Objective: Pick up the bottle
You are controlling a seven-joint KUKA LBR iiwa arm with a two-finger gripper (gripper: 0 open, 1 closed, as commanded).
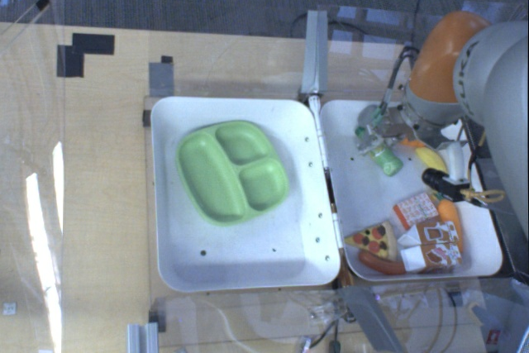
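A small green bottle [388,161] lies tilted on the floor of the right bin [355,194], in its upper middle. My gripper [374,131] hangs right over the bottle's upper end, reaching in from the right under the orange-banded wrist. The gripper's body hides the bottle's top, and I cannot make out whether it touches the bottle.
A green divided plate [234,171] lies in the left bin [173,252]. In the right bin, a yellow banana [427,155] sits just right of the bottle. A toy pizza slice [372,240], a sausage [383,264] and small cartons [431,242] crowd the near end.
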